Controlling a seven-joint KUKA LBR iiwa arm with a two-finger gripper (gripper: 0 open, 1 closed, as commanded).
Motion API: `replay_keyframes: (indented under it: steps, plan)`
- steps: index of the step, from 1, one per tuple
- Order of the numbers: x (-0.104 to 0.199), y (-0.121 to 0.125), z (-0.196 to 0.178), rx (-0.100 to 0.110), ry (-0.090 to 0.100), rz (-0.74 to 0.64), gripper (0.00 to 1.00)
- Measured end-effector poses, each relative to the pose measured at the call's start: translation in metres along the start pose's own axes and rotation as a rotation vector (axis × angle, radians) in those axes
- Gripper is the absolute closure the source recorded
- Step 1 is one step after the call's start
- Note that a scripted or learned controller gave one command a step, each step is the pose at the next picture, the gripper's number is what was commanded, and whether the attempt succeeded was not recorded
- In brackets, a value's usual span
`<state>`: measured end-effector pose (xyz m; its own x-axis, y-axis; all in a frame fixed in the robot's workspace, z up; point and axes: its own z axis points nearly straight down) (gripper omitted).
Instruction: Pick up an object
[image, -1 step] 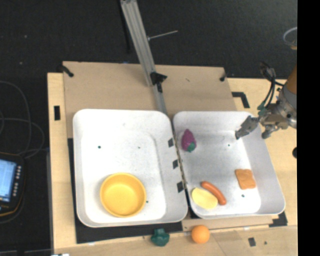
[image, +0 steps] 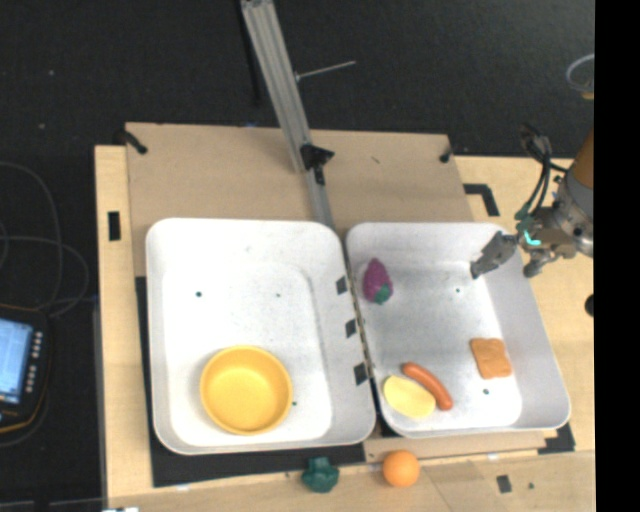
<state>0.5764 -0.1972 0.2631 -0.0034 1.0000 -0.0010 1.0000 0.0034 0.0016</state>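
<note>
White plastic makes up both shallow bins, set side by side on a tan bench (image: 400, 160). The left bin (image: 240, 260) carries a yellow bowl (image: 246, 389) near its front edge, toward the middle. The right bin (image: 440, 300) holds four things: a purple eggplant-like toy (image: 377, 281) close to its left wall and toward the back, a pale yellow round piece (image: 408, 397) near the front-left corner, a red sausage (image: 428, 385) lying at a slant and touching that piece's right side, and an orange block (image: 490, 357) toward the right wall, well apart from the sausage. Off the bins, on the bench's front edge, sit an orange ball (image: 400, 468) and, just to its left, a small dark green object (image: 320, 475). The gripper (image: 517, 254) hangs over the right bin's back-right corner — its two dark fingers (image: 490, 256) spread apart, one over the bin floor and the other past the right rim, with nothing between them. It is well apart from every object in the bin; the orange block is the nearest. A grey metal rail (image: 285, 100) runs at a slant from the back down to the gap between the bins.
</note>
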Motion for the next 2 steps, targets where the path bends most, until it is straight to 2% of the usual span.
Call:
replay_keyframes:
  steps: [2]
  plan:
    - [0.008,-0.003,0.087,0.005,0.000,0.004,0.00]
